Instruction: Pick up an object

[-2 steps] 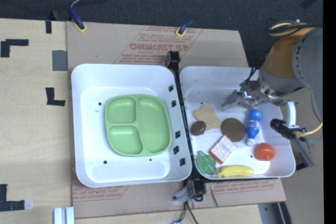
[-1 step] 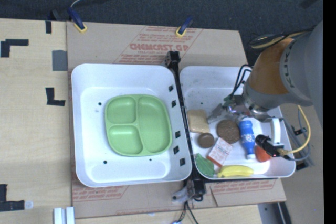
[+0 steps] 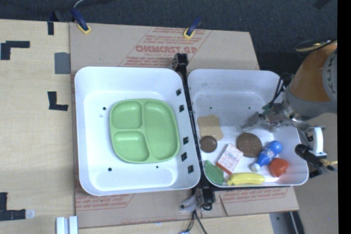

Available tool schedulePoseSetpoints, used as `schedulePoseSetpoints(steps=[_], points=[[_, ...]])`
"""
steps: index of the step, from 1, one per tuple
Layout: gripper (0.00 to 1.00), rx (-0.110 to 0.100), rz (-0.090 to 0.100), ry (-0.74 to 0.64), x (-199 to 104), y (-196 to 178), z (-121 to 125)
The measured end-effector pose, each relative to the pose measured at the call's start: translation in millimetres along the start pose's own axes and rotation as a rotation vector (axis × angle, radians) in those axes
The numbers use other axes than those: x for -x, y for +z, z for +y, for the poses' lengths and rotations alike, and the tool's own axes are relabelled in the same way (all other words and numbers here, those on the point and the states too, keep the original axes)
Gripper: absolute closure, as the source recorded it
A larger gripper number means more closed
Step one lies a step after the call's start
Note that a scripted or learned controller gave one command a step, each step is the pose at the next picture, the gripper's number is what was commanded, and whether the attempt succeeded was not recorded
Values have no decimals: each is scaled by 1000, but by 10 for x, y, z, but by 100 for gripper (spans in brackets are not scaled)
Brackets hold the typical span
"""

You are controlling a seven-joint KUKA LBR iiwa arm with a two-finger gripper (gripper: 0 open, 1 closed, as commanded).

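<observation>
Gripper [image 3: 259, 119] sits low inside the right bin [image 3: 236, 75], reaching in from the right at the end of the grey arm [image 3: 307, 101] with its orange band, and from this high angle I cannot tell whether it is spread or pressed together; nothing can be seen held in it. It hangs just above and right of the large brown disc [image 3: 249, 143], close to it, though contact can't be made out. All the loose things lie in the near half of this bin. Over on the left side lies a tan square piece [image 3: 210, 126], and just below it is a small brown round piece [image 3: 208, 143]. A red-and-white packet [image 3: 229, 159] lies tilted between that small round and the large disc. To the right of the disc a blue bottle [image 3: 267, 153] lies on its side, white cap pointing down-left, with a red object [image 3: 278, 167] just beside it toward the near right corner. Along the near wall a yellow banana [image 3: 246, 178] lies flat, and a green item [image 3: 214, 172] sits near its left end in the near left corner. Across the divider, the left bin [image 3: 88, 118] carries a pale green divided plate [image 3: 145, 130], three compartments, lying flat near the middle. Both bins rest on a cardboard sheet [image 3: 164, 46] held at its far edge by two yellow clamps [image 3: 82, 26].
</observation>
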State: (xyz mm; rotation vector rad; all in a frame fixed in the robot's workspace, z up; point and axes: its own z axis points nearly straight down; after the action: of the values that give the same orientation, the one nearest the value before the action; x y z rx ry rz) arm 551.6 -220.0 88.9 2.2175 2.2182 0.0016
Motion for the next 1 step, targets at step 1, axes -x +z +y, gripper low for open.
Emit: schedulePoseSetpoints(steps=[1], points=[[0,4,2,-3,18,18,1013]])
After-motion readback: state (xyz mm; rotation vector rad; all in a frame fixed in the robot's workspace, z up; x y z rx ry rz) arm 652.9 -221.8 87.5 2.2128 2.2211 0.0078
